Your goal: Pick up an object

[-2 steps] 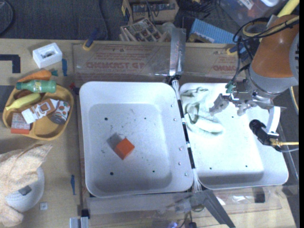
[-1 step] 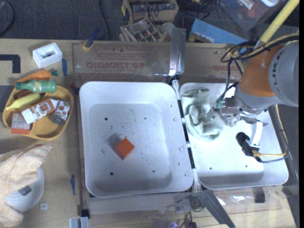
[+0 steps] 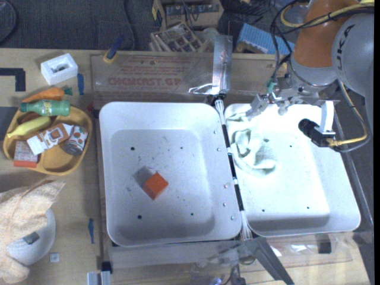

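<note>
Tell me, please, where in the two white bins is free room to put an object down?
The left bin is mostly bare around the orange block. In the right bin, the near half is bare. Its far left corner is crowded by a pale crumpled item and the gripper.

Harsh glare washes the right bin (image 3: pixel 309 177); soft focus.

Orange block (image 3: pixel 157 186) w/ grey side, sits tilted on left bin (image 3: pixel 119 218) floor, nr centre. Crumpled pale cloth (image 3: pixel 252 150) in right bin (image 3: pixel 332 218), by its left wall.
</note>
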You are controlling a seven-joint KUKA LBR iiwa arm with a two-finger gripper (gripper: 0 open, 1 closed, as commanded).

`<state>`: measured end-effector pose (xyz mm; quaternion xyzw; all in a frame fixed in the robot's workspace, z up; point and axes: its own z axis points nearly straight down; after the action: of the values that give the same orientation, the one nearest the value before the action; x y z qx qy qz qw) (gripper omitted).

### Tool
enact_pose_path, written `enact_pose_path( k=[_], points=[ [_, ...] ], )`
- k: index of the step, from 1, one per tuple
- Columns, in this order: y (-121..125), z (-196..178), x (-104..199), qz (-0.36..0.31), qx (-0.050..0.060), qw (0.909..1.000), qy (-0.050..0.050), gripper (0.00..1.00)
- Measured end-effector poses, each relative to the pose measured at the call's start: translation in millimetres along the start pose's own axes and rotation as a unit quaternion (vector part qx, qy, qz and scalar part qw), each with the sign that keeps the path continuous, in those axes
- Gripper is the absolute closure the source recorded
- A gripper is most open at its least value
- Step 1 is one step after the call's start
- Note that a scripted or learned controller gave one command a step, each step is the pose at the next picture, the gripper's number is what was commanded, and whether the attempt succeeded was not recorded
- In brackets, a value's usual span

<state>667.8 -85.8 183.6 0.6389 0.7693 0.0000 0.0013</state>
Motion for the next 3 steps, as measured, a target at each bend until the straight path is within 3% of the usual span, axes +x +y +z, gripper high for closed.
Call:
enact_pose_path(
  k=[1,2,3],
  points=[
    [-18,87,-15,-0.099,-0.003,0.9951,0.000,0.00],
    [-69,91,-3,-0.134,-0.008,0.9910,-0.002,0.00],
    [-68,82,-4,-0.132,-0.009,0.9912,-0.001,1.00]
  ],
)
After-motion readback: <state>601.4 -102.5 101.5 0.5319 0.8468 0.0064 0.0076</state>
